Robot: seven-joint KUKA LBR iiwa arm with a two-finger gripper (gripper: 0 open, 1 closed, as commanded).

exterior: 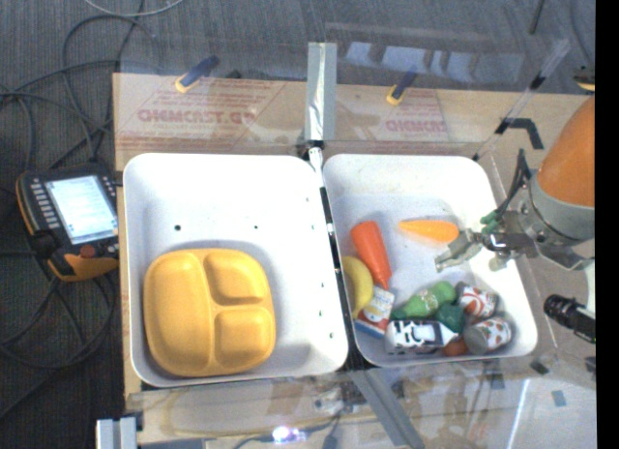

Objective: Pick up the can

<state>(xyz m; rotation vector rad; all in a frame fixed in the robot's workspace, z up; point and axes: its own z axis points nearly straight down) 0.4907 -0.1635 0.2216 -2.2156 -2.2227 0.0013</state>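
Lying along the bottom edge of the right bin [503, 186], a heap of small things crowds the lower right of the frame; among them one can [486, 334], grey-ended, rests against the bin's corner. One yellow tray [210, 310] fills the lower part of the left bin [222, 176]. Two orange pieces, a carrot [371, 252] and a wedge [429, 229], lie higher with bare white floor around them. The gripper [456, 252] hovers above the heap, fingers spread and gripping nothing. Beyond, cardboard and grey carpet with cables.

Bright, even overhead light; glare on the white bins [227, 171]; soft shadows, slight overall blur.
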